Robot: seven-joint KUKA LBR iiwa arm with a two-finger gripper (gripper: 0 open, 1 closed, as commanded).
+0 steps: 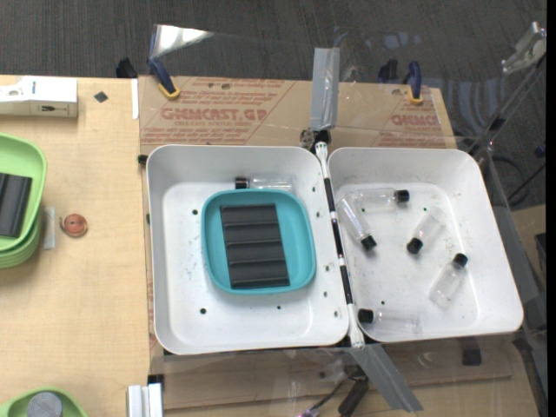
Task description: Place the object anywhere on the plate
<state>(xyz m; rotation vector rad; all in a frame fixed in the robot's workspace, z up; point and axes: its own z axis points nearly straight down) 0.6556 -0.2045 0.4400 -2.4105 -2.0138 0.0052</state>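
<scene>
Pale wood covers the table, with printed cardboard clamped behind two white bins. Dark carpet fills the room beyond. The left bin carries a teal plate with a dark ribbed block lying on it; one clear vial lies just beside the plate at twelve o'clock. The right bin holds several clear, black-capped vials, hard to make out against the white. At nine o'clock a green tray is cut off by the edge. I cannot tell the claw's state.
</scene>
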